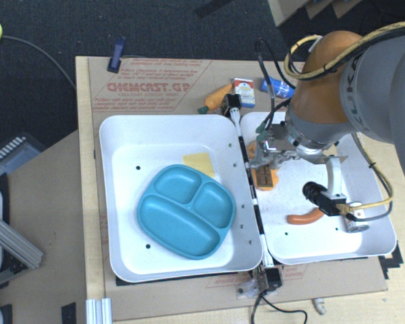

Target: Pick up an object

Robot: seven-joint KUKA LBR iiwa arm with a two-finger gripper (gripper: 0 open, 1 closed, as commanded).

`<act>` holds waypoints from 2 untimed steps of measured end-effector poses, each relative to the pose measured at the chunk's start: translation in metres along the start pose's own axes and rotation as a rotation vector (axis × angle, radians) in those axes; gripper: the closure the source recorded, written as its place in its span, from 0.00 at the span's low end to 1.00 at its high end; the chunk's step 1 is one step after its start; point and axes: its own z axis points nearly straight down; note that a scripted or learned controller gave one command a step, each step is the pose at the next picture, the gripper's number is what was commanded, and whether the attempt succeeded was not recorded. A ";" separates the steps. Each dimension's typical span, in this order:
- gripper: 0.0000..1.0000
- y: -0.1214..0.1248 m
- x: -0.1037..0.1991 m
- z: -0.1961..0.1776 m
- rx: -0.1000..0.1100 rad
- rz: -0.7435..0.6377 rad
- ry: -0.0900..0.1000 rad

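Note:
My gripper [265, 151] hangs low over the left side of the right bin [364, 238], close to the divider between the bins. Just below it lies a small brown and orange item [264, 177], touching or nearly touching the bin floor; I cannot tell whether the gripper has hold of it. An orange-brown sausage [304, 217] lies further right on the floor of the same bin. The left bin [121, 154] holds a blue divided plate [185, 210] and a yellow cheese slice [200, 162] partly tucked behind the plate.
Behind the bins on the cardboard sit an orange item [218, 95], a small white and red carton [243, 90] and a blue item [278, 86]. A blue marker [116, 55] lies at the board's far left corner. The arm covers the right bin's back half.

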 end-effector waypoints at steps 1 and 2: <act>1.00 -0.020 0.022 -0.024 0.002 0.001 0.000; 1.00 -0.012 0.021 0.001 0.004 0.002 0.000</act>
